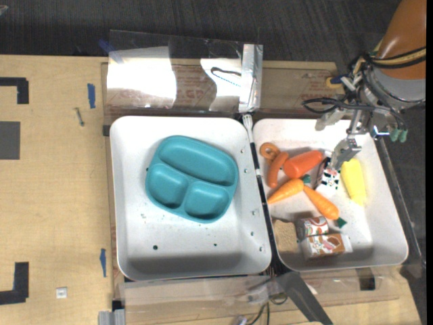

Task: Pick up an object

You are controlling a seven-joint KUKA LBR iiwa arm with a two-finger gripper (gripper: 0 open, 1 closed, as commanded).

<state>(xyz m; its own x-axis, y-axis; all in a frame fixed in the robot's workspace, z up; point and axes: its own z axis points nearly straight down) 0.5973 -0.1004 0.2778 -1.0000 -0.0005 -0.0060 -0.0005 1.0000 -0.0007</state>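
Several toy foods crowd the right white plastic bin (385, 246) — orange carrots (298, 175), a yellow corn-like piece (354, 180), a small printed carton (323, 239). Just above the yellow piece hangs the metal two-finger gripper (345, 152); its grip cannot be told, nothing visibly between — seemingly lined up to descend.

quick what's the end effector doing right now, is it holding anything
End effector: over the right bin, tip beside the yellow object; open or closed cannot be told.
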